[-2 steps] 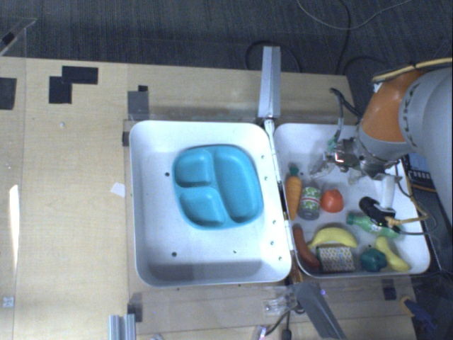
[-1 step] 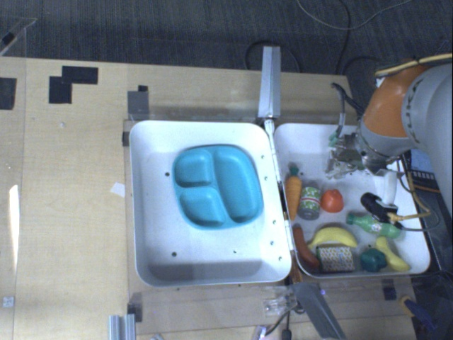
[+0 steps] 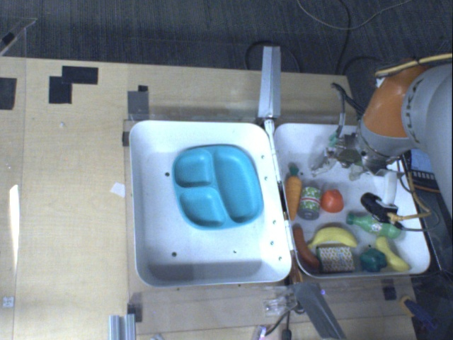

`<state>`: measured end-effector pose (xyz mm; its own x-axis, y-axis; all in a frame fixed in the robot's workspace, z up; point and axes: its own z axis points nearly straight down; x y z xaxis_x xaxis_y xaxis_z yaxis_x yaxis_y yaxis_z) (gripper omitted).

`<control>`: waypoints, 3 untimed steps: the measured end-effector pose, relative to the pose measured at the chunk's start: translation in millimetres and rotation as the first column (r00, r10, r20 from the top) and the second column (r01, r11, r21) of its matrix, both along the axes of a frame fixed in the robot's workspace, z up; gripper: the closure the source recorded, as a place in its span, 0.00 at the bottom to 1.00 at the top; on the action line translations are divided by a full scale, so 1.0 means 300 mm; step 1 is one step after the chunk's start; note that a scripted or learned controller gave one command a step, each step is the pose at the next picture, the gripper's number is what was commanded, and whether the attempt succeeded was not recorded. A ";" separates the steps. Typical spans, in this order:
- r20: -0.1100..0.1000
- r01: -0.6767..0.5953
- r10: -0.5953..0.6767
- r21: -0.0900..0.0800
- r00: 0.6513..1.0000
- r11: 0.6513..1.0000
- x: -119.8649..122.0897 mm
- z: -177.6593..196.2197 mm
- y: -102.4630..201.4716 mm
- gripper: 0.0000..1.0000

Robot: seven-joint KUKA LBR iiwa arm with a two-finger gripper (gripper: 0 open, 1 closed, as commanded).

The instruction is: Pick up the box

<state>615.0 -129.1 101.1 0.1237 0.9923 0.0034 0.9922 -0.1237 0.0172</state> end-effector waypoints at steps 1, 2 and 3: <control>-0.007 0.181 -0.181 0.002 0.983 0.983 -0.114 -0.041 -0.054 0.00; -0.008 0.396 -0.396 0.003 0.918 0.918 -0.225 -0.041 -0.156 0.00; -0.014 0.360 -0.360 0.001 0.933 0.933 -0.283 0.116 -0.026 0.00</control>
<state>530.0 -137.0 135.9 0.4731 0.8810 0.0030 0.8810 -0.4731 0.0029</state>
